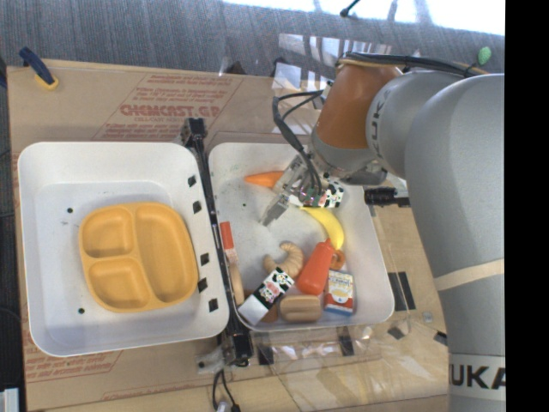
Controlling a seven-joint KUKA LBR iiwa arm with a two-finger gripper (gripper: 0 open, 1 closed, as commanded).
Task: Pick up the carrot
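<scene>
The pincer [287, 197] hangs with its fingers apart, gripping nothing. The carrot [264, 178] lies just at its 11 o'clock.

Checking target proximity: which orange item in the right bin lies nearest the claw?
The carrot, just left of the claw at the bin's top; the orange bottle lies lower.

Orange carrot [264, 178], yellow banana [328, 225], yellow sectioned tray [137, 255] in white left bin [51, 166], white right bin [371, 256], black-and-white cow-patterned carton [268, 293] near front, orange-red bottle [316, 268], tan bread roll [299, 308], grey arm [446, 170] with orange band [347, 106], brown cardboard [120, 101] with red print
</scene>
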